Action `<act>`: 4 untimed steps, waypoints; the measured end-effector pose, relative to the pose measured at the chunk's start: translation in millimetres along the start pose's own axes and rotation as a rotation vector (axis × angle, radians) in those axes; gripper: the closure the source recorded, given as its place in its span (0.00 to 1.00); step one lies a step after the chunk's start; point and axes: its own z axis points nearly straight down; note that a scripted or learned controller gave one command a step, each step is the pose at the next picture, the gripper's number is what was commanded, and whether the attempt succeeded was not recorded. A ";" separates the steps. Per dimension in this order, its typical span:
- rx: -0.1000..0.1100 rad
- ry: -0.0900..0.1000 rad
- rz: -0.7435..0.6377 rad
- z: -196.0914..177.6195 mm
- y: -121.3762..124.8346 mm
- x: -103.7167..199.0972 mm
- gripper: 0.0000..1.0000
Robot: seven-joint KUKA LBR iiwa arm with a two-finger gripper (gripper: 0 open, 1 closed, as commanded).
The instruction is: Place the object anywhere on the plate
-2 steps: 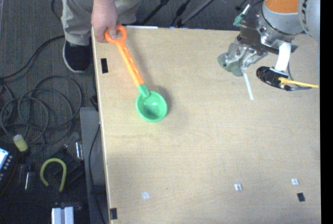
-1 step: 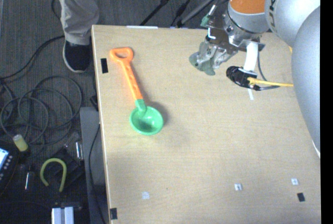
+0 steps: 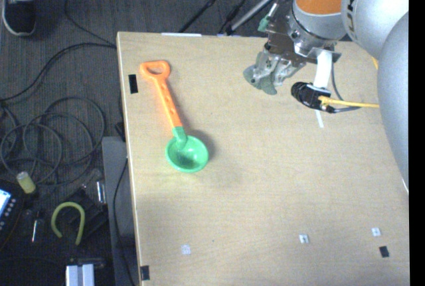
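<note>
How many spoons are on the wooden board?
1. The spoon lies on the left part of the board, its orange handle pointing to the far edge and its green bowl nearer the camera. The gripper hangs apart from it, to the right.

A toy spoon (image 3: 174, 123) with an orange handle and green bowl lay on the left part of the tan tabletop (image 3: 265, 198). The hand (image 3: 265, 75) hung over the tabletop's far side, well apart from the spoon. Cables (image 3: 53, 139) lay on the floor.
</note>
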 end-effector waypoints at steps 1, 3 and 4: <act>-0.001 0.007 -0.104 48.6 -61.4 66.2 1.00; -0.001 0.007 -0.138 117.3 -78.7 115.7 0.00; -0.006 0.007 -0.721 115.1 -114.4 51.2 0.00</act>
